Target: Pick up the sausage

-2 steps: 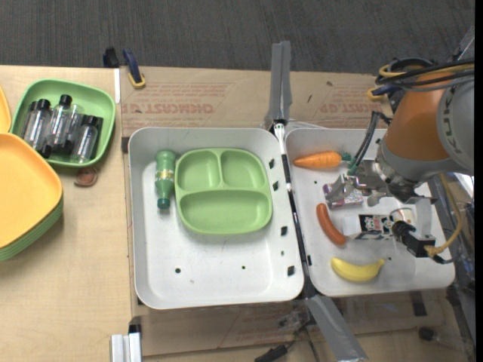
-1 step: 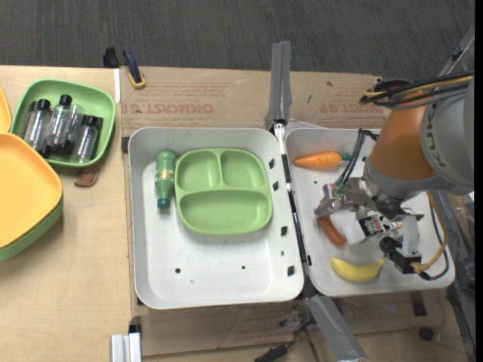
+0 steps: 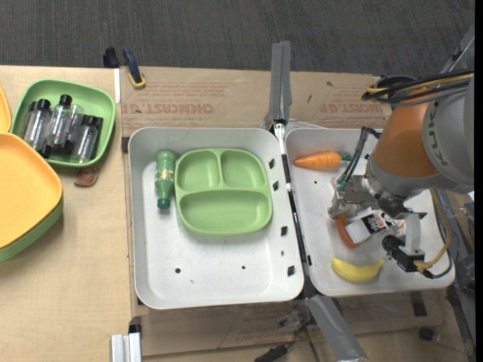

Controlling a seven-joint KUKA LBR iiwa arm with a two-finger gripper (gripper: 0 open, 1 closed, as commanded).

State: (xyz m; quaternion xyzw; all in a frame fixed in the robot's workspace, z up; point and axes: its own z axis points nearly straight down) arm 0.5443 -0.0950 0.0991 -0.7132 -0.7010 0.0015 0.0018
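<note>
The sausage [image 3: 346,232] is a short orange-red piece lying in the right white bin [image 3: 321,277], left of the bin's middle. My gripper [image 3: 349,211] is low over the bin, directly above the sausage's upper end and touching or nearly touching it. The wrist and its orange band [image 3: 400,145] hide part of the bin behind it.
In the right bin, a carrot [image 3: 318,160] lies at the back and a banana [image 3: 358,269] at the front. The left bin [image 3: 151,277] holds a green divided plate [image 3: 223,189] and a green bottle [image 3: 164,178]. Orange plates [image 3: 26,198] and a green tray of bottles [image 3: 64,123] stand at the far left.
</note>
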